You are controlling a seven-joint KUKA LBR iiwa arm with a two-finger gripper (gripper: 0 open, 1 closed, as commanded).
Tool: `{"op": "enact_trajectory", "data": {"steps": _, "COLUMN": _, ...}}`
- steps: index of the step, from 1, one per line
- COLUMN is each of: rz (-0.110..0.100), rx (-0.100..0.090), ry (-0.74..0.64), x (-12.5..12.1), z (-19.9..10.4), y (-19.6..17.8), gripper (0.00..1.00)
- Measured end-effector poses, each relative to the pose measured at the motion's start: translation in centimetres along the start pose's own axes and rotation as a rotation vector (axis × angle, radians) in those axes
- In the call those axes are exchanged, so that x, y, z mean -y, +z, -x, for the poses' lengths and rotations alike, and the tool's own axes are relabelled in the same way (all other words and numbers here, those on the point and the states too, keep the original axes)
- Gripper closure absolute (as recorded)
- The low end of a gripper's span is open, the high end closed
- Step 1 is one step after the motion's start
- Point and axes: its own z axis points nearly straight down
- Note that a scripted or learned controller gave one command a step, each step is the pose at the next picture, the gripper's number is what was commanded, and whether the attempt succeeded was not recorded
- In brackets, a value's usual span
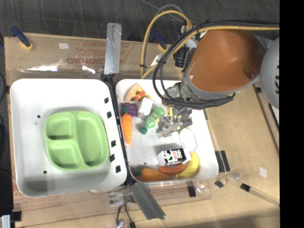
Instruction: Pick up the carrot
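Note:
The carrot (pixel 127 128) is a short orange piece lying lengthwise against the left wall of the right bin (pixel 207 127), just below a purple toy (pixel 129 109). My gripper (pixel 172 123) hangs over the middle of the same bin, under the orange wrist band. It sits roughly a hand's width to the right of the carrot, with a green bottle (pixel 149 122) lying between them. Nothing of the carrot is touched by the gripper.
The right bin also holds a pizza slice (pixel 136 93), a white block (pixel 146 106), a black-and-white carton (pixel 171 156), a banana (pixel 190 166) and a reddish-orange long piece (pixel 153 174) along the front wall. The left bin (pixel 23 99) holds a green divided plate (pixel 76 139).

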Motion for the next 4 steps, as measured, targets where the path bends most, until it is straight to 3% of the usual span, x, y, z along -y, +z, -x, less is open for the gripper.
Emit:
{"op": "enact_trajectory", "data": {"steps": 1, "rz": -0.003, "rx": 0.001, "ry": -0.447, "x": -3.6, "z": 2.1, "y": -1.7, "gripper": 1.00}}
{"op": "enact_trajectory", "data": {"steps": 2, "rz": -0.003, "rx": 0.001, "ry": -0.936, "x": -4.4, "z": 2.4, "y": 2.1, "gripper": 1.00}}
{"op": "enact_trajectory", "data": {"steps": 3, "rz": -0.010, "rx": -0.001, "ry": -1.464, "x": -2.3, "z": -1.2, "y": 0.3, "gripper": 1.00}}
{"op": "enact_trajectory", "data": {"steps": 4, "rz": -0.005, "rx": 0.005, "ry": -1.486, "x": 0.7, "z": -4.2, "y": 6.1, "gripper": 1.00}}
